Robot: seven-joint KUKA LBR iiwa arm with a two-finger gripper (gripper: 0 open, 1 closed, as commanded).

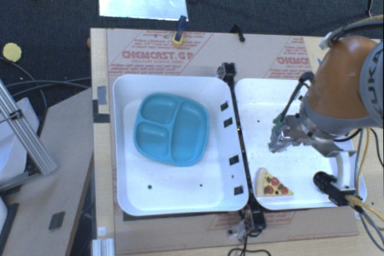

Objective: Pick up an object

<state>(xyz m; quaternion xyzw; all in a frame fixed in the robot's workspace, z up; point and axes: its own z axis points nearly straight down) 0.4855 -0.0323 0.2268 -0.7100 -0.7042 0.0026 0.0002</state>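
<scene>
Arm over the right bin, pizza slice lying loose below it.

Camera view: the tool (279, 142) hangs over the right bin (258, 96); I cannot tell how it stands. The toy pizza slice (273, 184) lies near that bin's front edge, apart from the tool. A blue divided plate (172, 129) sits in the left bin (129, 189).

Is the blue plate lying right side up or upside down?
Right side up: the blue plate lies flat in the left bin, and its three hollow compartments face the camera.
</scene>
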